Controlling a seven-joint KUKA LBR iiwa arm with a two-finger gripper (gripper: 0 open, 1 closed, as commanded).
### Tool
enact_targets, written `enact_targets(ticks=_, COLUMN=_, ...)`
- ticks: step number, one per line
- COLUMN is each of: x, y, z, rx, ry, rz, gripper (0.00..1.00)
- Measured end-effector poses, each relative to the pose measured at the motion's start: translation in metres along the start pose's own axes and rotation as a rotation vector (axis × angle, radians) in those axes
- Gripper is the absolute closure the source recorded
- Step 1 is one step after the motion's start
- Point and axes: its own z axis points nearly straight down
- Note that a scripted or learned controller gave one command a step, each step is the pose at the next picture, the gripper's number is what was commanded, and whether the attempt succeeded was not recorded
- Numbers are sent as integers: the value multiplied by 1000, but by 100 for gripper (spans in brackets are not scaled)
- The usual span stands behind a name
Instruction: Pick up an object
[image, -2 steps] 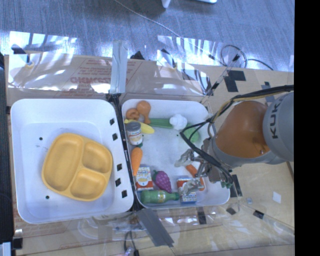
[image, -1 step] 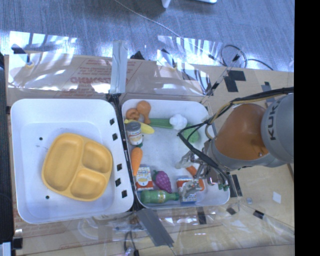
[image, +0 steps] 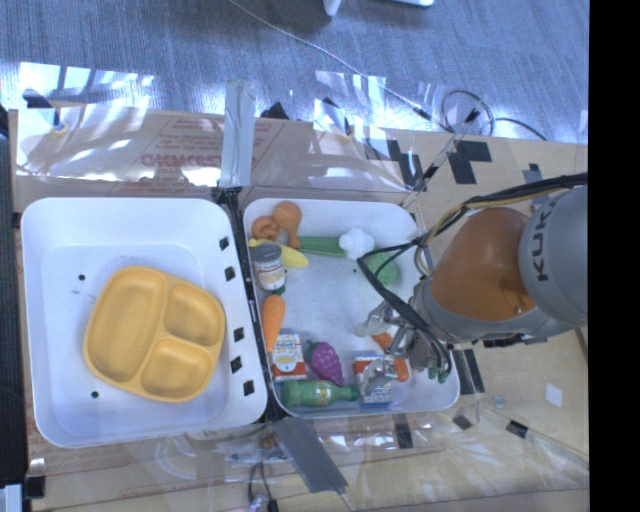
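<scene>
Down at the lower right of the frame, the gripper (image: 378, 372) sits low in the right bin (image: 335, 300), over small items near the bin's lower edge; whether it is open or closed I cannot tell. Likely targets crowd there: a green bottle (image: 318, 393), a purple grape bunch (image: 325, 360), a carton (image: 287, 355) and a carrot (image: 273, 320), packed along the left wall, probably where earlier drops left them. The left bin (image: 50, 400) holds a yellow tray (image: 153, 333).

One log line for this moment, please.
gripper: low over right bin, near edge | grasp: unconfirmed | yellow tray: left bin
</scene>
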Motion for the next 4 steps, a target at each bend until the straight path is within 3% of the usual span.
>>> enact_targets(ticks=1, x=1, y=6, z=0, rx=0, ry=0, rz=-27, gripper=0)
enact_targets(ticks=3, x=5, y=8, z=5, rx=-2, ry=10, rz=115, gripper=0)
enact_targets(ticks=4, x=-5, y=103, z=5, rx=-4, ry=8, rz=106, gripper=0)
